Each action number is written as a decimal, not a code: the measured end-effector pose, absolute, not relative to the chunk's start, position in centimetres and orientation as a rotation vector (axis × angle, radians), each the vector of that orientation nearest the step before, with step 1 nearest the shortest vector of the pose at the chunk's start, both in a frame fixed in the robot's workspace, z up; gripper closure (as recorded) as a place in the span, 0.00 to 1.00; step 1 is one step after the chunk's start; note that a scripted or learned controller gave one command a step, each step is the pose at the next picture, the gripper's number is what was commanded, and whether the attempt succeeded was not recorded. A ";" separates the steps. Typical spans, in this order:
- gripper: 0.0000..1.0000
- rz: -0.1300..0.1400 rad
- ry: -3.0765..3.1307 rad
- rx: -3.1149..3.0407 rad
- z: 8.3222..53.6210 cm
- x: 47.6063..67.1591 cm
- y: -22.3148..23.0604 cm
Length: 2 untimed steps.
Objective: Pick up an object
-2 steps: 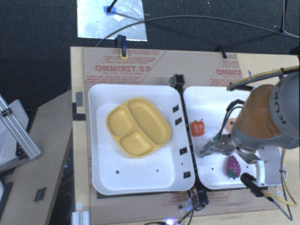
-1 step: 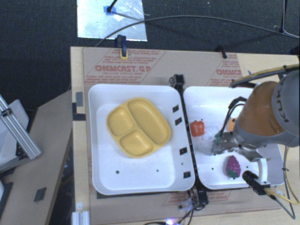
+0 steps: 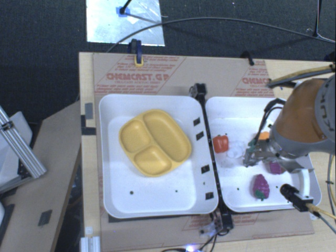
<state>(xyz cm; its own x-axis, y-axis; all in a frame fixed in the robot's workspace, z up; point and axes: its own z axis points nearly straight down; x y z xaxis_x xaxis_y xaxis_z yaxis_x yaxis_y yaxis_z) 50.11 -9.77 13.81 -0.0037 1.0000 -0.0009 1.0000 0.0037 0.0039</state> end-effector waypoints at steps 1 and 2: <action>1.00 0.005 2.221 2.215 19.1 49.3 -10.2; 1.00 0.006 2.220 2.213 24.2 49.3 -11.2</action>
